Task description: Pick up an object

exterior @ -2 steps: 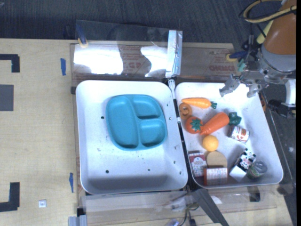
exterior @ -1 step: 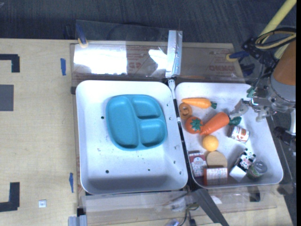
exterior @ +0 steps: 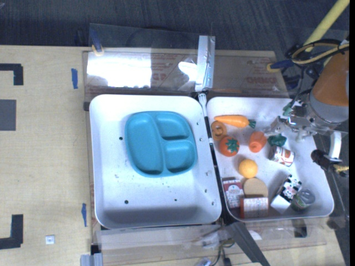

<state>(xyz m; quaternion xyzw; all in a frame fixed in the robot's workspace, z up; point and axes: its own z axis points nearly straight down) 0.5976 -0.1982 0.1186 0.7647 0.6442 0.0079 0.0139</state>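
In the right-hand shallow white bin (exterior: pixel 327 195) we see a heap of small toy foods: an orange plastic carrot (exterior: pixel 232 121) near the far edge, a red plastic tomato with a green top (exterior: pixel 228 146) close to the left wall, a yellow round lemon (exterior: pixel 248 167) mid-bin, and a red-and-white can (exterior: pixel 254 205) at the near edge. The grey two-finger gripper (exterior: pixel 298 123) sits above the bin's far right corner, and we cannot tell how it stands. The left-hand shallow white bin (exterior: pixel 105 165) carries a blue sectioned plastic tray (exterior: pixel 161 143) at its middle
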